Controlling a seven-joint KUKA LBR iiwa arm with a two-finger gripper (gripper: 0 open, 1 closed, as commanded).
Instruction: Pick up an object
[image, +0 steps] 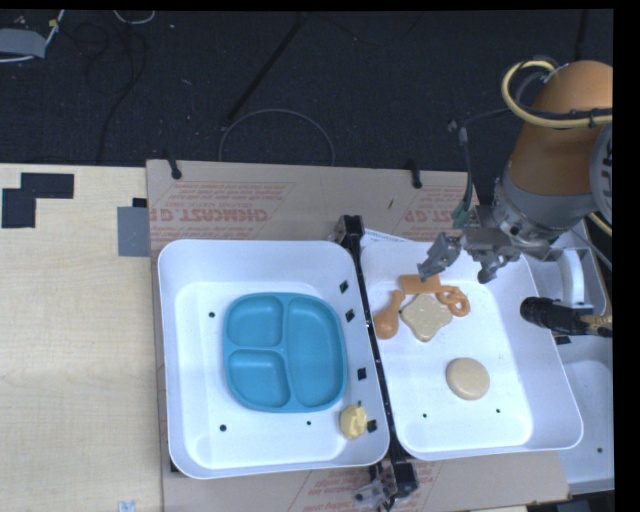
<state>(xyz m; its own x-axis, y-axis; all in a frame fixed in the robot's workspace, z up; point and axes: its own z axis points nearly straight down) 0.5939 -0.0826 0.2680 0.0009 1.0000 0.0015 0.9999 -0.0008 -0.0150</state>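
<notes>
Your pincer (466, 259) hung spread and empty over the far end of the right bin (545, 420). Just beneath lay the toast slice (425, 317) resting on an orange pretzel (410, 300); the round biscuit (467, 379) sat apart, nearer you. Overlap risked a slip, so you did better to straddle the lone biscuit squarely.

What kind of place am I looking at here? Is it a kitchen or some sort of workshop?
Most likely a robotics lab bench, not a kitchen. A robot arm hangs its end effector over two white bins holding toy-like food pieces and a blue divided plate, with loose cables trailing across the dark floor behind.
</notes>
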